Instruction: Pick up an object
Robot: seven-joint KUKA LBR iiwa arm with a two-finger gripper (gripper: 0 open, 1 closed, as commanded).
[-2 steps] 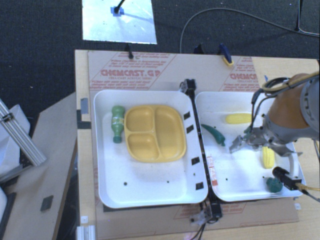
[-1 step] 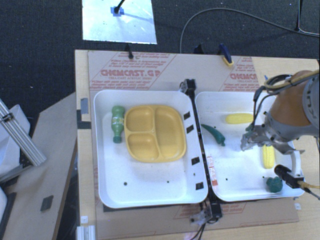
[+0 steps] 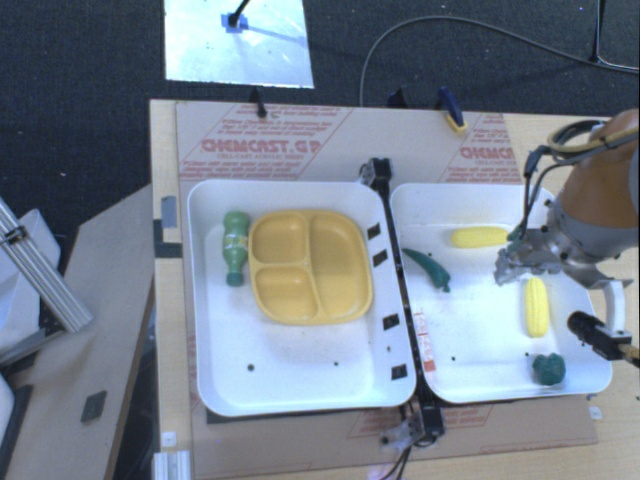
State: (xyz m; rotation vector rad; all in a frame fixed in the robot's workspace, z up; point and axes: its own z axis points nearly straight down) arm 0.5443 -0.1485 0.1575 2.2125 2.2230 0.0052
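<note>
While the arm reached in, its gripper [image 3: 520, 265] hung over the right bin [image 3: 470, 373], just beside the corn cob [image 3: 537, 306]; I couldn't tell its state. A green pepper [image 3: 429, 267] lay near the bin's left wall.

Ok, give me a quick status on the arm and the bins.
Gripper low in right bin, nothing seen held. Nearest: corn cob beside it; second yellow cob, green pepper, dark green lump apart. No obstruction seen.

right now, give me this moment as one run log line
gripper: low in right bin, beside corn cob | nothing seen held | left bin: yellow divided plate, green bottle
</note>
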